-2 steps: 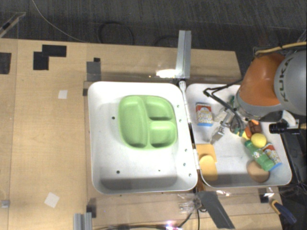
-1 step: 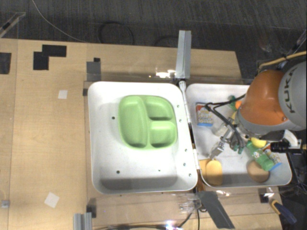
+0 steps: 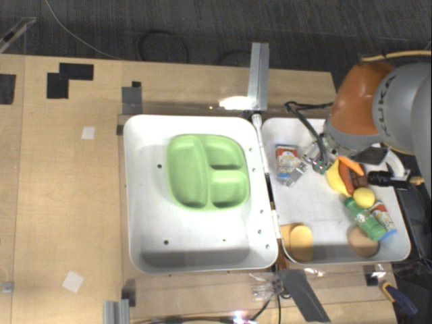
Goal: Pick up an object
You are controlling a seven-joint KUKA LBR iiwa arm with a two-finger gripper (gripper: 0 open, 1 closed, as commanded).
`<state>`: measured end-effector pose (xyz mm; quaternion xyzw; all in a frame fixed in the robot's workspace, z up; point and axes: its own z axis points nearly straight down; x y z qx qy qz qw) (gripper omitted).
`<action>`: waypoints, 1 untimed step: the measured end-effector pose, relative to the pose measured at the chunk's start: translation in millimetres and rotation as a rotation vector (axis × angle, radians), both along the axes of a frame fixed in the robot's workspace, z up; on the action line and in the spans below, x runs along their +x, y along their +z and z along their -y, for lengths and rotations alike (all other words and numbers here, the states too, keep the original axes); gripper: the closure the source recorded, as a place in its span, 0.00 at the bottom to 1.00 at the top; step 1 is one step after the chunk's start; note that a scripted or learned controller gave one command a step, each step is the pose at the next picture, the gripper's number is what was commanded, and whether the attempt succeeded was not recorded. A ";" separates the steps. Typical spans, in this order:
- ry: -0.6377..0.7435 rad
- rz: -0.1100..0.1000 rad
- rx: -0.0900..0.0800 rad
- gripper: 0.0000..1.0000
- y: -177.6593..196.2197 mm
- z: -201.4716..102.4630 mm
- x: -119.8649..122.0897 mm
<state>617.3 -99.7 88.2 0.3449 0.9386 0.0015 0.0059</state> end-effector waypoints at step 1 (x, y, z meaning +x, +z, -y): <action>0.061 0.001 -0.001 0.00 0.7 -10.0 -16.6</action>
